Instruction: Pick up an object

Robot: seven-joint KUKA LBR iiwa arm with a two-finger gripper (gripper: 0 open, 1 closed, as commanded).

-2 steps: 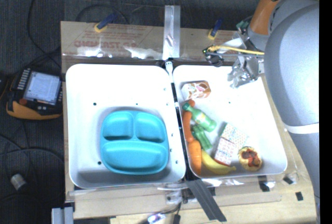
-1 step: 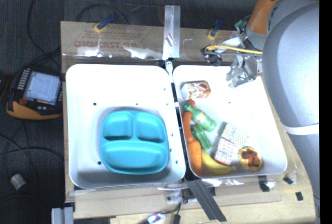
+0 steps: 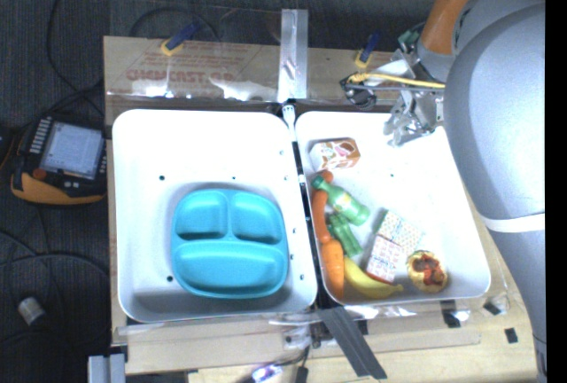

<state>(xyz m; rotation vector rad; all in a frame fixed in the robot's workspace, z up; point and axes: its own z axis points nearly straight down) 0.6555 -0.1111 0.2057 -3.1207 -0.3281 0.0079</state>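
Overhead, the scene is set out as follows.

Bench: two white bins are borne side by side, the left bin (image 3: 142, 195) and the right bin (image 3: 443, 195), their inner rims meeting along a dark seam.

Left bin: a blue tray (image 3: 230, 241) with three compartments is seen lying flat toward the near side; the rest of the floor is bare white.

Right bin: the objects are gathered along the left and near sides.

Packet: an orange and white packet (image 3: 337, 153) is found at the far left corner of the right bin.

Bottle: a green bottle (image 3: 344, 206) with a red cap is laid at a slant just near of the packet.

Carrot: a carrot (image 3: 330, 254) is stretched along the left wall, touching the bottle's side.

Banana: a banana (image 3: 370, 285) is curved along the near wall, its end beside the carrot's tip.

Box: a patterned box (image 3: 390, 246) is tilted against the banana, right of the bottle.

Pastry: a round yellow and red piece (image 3: 427, 269) is placed at the near right, just beside the box.

Arm: the grey arm is seen entering from the right, its orange band at the far right.

Gripper: the gripper (image 3: 409, 128) is held over the far edge of the right bin, well apart from the objects; nothing is seen between its fingers, and whether they are spread or closed cannot be told.

Floor: a pendant (image 3: 62, 158) with a lit screen is lying left of the bench.
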